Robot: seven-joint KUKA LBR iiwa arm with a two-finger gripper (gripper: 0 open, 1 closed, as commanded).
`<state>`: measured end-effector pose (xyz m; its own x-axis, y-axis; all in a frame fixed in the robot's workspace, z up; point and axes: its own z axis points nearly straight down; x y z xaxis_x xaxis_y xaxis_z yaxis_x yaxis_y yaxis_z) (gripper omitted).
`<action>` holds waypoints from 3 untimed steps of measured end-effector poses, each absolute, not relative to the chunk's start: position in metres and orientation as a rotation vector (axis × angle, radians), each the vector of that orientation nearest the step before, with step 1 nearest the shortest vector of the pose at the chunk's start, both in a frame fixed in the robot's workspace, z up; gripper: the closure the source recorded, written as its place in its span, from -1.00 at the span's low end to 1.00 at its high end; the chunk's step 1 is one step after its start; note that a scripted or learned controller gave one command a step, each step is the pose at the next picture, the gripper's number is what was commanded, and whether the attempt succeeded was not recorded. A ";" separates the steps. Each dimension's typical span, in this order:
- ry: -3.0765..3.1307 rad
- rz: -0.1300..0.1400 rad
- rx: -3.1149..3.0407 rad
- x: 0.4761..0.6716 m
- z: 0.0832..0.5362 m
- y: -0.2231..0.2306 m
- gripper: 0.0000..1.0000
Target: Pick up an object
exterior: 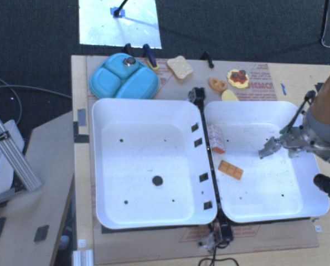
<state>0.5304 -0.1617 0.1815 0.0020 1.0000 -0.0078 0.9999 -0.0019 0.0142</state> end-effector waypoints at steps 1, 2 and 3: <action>2.214 0.009 2.221 0.488 0.084 -0.208 -1.00; 2.209 0.010 2.207 0.491 0.100 -0.209 1.00; 2.221 0.003 2.205 0.536 0.088 -0.160 1.00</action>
